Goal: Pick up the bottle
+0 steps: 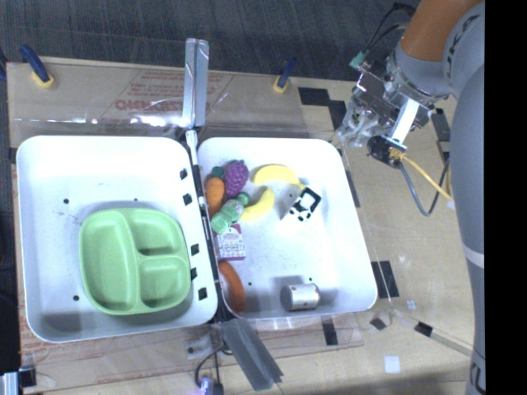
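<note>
Down at the near edge of the right bin (356,220) sits a silver can (300,295) on its side, with an orange vegetable (231,285) tucked into the near left corner. Nothing lifted yet: the bottle (227,213), small and green, lies against the bin's left wall, among the toy food, untouched. The tool (362,126) hovers well apart from it, out past the bin's far right corner over the tabletop (395,220); whether its fingers are apart or together, I cannot tell from here. So, by my reading, the whole job is left: travel across, descend, close, raise.

Now the count. Two white bins. One green divided tray (136,259) in the left bin (41,171). In the right one: one bottle, one carrot (215,192), one bunch of purple grapes (236,175), two yellow bananas (276,174), one black-and-white block (305,204), one small pink carton (231,243), one can, one orange vegetable.
</note>
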`<state>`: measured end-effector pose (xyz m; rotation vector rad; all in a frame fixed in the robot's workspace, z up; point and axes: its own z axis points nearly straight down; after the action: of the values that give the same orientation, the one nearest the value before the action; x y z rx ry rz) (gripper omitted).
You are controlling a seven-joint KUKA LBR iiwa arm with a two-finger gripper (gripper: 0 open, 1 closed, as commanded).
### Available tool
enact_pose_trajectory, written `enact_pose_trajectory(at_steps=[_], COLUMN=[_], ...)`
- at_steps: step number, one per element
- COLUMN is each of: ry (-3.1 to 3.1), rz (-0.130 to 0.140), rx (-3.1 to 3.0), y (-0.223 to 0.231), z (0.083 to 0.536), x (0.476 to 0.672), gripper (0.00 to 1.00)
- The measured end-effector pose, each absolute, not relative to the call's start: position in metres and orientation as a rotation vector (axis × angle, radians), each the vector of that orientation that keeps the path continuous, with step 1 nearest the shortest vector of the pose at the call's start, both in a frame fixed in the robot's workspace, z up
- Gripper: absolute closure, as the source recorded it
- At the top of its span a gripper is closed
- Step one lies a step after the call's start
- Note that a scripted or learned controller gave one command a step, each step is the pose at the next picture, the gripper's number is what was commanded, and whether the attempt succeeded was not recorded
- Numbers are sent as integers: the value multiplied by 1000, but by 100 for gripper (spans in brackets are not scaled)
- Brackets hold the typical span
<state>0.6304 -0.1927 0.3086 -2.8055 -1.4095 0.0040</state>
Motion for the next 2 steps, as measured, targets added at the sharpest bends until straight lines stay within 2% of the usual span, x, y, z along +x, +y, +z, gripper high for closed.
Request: enact_pose_trajectory(at_steps=[1, 2], ry=[-1143, -1062], rz=[2, 6], rx=[-2925, -2953], y=[-137, -206], z=[308, 313], x=[657, 600], gripper=[100, 100])
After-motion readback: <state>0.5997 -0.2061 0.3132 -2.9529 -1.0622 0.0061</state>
